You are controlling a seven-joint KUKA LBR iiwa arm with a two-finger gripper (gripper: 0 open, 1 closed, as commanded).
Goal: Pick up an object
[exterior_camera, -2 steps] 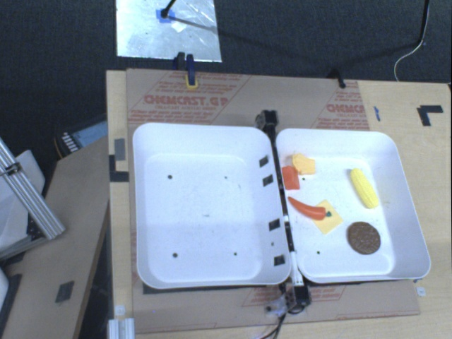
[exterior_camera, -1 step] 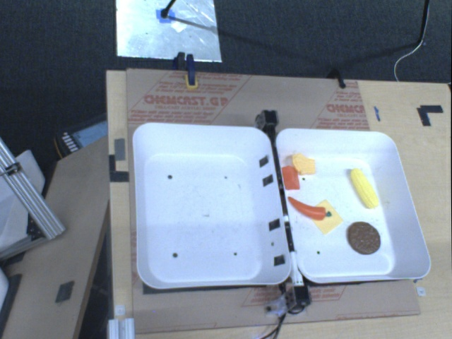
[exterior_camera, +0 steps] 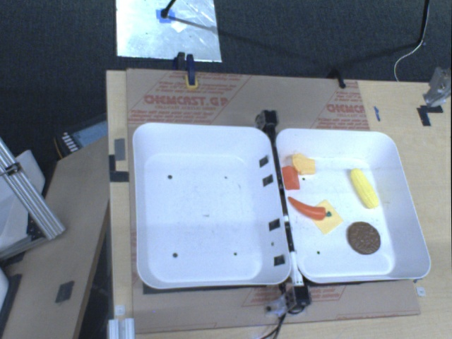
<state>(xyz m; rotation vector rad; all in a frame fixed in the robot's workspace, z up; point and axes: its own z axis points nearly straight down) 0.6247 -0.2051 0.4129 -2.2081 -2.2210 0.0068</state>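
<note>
Corn cob, chilli and brown disc lie in the right bin.

Smooth white plastic bins, matt cardboard sheet, shiny metal plate, glossy plastic corn cob

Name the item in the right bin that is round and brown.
The brown disc, at the near right of the right bin; the others are yellow, orange or red.

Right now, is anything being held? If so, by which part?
Nothing is seen held. The corn cob, brown disc, red chili, yellow cheese slice and the other pieces all lie loose on the floor of the right bin.
</note>
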